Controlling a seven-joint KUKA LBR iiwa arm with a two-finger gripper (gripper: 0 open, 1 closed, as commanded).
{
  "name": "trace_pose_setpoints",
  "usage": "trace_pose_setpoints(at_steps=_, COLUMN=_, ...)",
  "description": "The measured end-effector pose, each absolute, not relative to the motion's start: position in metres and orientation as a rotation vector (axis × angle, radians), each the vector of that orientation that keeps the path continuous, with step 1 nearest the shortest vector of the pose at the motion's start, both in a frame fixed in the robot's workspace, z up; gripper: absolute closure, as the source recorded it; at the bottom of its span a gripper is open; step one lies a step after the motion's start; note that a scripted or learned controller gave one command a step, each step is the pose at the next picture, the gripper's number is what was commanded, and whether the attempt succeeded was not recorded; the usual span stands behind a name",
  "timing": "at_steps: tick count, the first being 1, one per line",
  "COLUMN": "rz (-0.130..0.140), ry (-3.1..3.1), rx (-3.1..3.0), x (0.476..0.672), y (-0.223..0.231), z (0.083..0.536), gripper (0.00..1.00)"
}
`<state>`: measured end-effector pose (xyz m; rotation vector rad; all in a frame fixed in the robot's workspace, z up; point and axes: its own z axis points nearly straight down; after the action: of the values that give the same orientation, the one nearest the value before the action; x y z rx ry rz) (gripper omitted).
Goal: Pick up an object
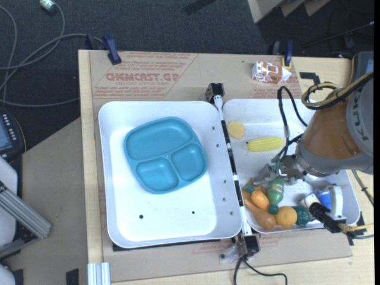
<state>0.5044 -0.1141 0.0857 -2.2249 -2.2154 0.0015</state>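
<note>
Camera view, from above: your pincer [274, 180] is lowered into the right bin [351, 202], directly over a tight heap of toy food at that bin's near left corner. Whether it is open or closed cannot be told from here, nor whether anything sits in its grip. The likeliest target is the green piece [275, 190] just beneath it, which touches an orange carrot-like piece [259, 199] and lies near a round orange fruit [286, 217]. Because these pieces press together, you risk a close that catches two at once, or that pushes one aside and comes up with nothing; the bin wall just beside the heap leaves little room to shift. The corn cob [265, 143] and a pale yellow piece [236, 129] lie apart, toward the far side. The arm [332, 138] reaches in from the right, wrist bent down. The left bin [119, 218] holds a blue divided plate [165, 154].
</note>
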Motion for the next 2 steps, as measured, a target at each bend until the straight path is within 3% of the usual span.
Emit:
trace_pose_setpoints(at_steps=1, rz=-0.004, ry=-2.230, rx=-2.228, x=0.600, y=-0.174, z=0.086, gripper=0.00)
trace_pose_setpoints(at_steps=2, rz=-0.017, ry=-2.238, rx=-2.213, x=0.583, y=-0.066, z=0.191, gripper=0.00)
